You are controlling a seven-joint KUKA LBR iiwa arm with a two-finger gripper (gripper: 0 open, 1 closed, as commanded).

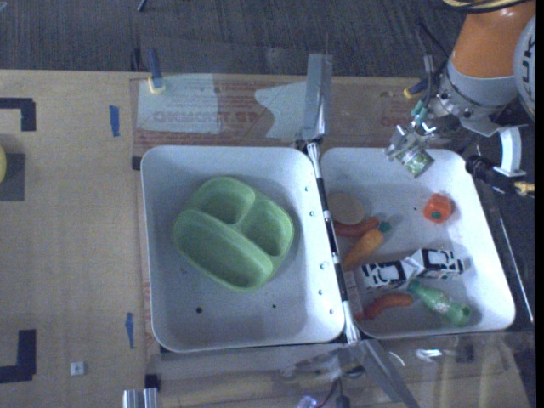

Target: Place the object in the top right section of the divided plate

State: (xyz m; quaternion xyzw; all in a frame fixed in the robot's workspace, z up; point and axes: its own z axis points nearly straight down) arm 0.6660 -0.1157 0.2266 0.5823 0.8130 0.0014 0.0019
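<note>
Green divided plate sits tilted in the left bin, nothing on it yet. Right of the plate: carrots, milk cartons, green bottle, orange piece. Gripper hovers far right of the plate, pinching something small and greenish, I think. Carry it high over the divider.

grey arm with orange band, yellow and black cables, small metallic end effector
</note>
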